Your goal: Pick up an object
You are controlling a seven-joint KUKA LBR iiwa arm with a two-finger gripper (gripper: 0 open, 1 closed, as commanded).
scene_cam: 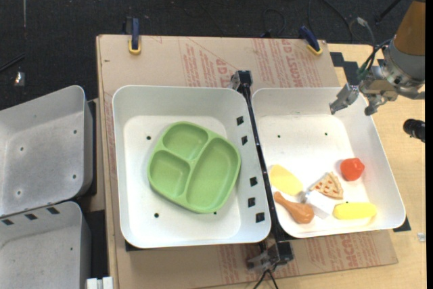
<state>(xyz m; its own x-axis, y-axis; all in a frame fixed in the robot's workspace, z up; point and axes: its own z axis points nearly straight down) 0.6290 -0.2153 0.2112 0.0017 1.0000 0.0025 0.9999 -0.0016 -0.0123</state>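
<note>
The two-finger gripper (357, 99) hangs wide open and empty over the far right corner of the right white bin (379, 145); a small round red toy tomato (352, 169) lies nearer, well apart

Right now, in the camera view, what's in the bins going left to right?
Green divided plate → yellow banana-like piece → toy chicken drumstick → toy pizza slice → red tomato-like ball, with the gripper open above the right bin's far edge.
</note>
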